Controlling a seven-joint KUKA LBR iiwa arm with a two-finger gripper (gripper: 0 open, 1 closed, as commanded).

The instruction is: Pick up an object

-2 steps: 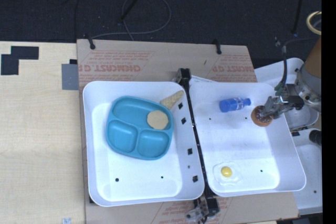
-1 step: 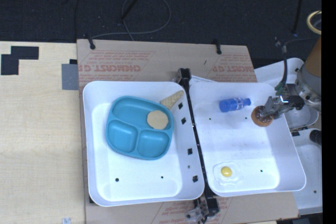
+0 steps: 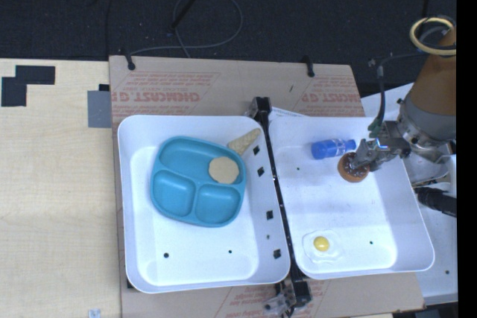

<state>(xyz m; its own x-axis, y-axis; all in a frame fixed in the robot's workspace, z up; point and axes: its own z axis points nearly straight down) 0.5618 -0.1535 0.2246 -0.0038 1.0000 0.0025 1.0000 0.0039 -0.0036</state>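
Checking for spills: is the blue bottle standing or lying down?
Lying down: the blue bottle rests on its side on the right bin floor.

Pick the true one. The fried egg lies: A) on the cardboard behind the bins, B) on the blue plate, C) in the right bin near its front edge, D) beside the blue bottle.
C: the fried egg sits on the floor of the right bin near its front edge, well apart from the blue bottle and the blue plate.

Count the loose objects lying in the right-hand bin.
3: a blue bottle near the far wall, a brown round piece under the gripper, and a fried egg near the front. The arm could hide more.
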